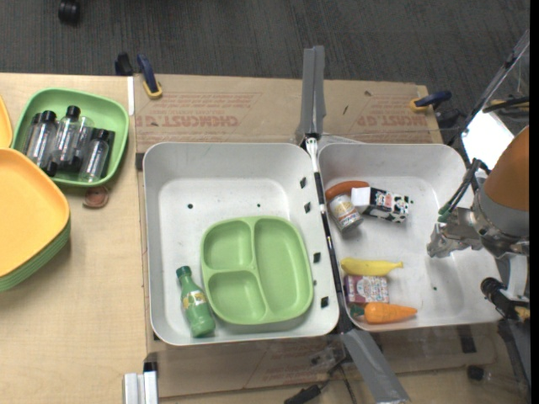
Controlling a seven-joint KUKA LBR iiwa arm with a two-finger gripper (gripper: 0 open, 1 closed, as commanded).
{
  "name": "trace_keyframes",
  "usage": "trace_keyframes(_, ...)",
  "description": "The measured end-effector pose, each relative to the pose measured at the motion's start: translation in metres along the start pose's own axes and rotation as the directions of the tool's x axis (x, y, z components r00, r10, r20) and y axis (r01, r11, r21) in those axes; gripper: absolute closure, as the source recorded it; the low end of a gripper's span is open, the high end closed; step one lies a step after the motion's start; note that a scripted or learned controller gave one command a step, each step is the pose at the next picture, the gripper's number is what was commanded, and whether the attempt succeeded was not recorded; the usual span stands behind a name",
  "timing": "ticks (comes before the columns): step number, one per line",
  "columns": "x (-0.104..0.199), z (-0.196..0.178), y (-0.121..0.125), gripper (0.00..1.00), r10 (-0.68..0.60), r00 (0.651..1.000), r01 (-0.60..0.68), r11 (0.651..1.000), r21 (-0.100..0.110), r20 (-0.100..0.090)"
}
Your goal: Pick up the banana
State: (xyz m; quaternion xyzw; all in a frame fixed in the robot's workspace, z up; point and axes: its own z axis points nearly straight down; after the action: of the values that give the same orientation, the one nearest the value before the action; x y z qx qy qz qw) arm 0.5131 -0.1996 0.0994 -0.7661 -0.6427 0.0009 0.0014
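- Plainly, the banana (pixel 371 266) lies on its side in the right bin (pixel 421 162), in the near-left part, its length running left to right with a slight curve.
- Just on the near side of it sits a small pink packet (pixel 367 289), touching or almost touching; nearer still lies a carrot (pixel 389 313). A small can (pixel 344 212) stands a little beyond it.
- It looks like a small toy fruit, so probably light, stiff and smooth-skinned, apt to slide or roll if pinched off-centre.
- Its middle is the best place to take hold, with the fingers closing across the narrow width, from the far side and the near side.
- The packet crowds the near side, so a finger going down there may catch it.
- The gripper (pixel 445 241) hangs over the right part of the same bin, well apart from the banana, with nothing visibly held; whether it is parted or closed I cannot tell.
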Motion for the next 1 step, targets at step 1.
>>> trace_keyframes(1,-0.0163,-0.1019,0.0118,1.00,0.086,0.996,-0.086,0.996,-0.001,0.002)
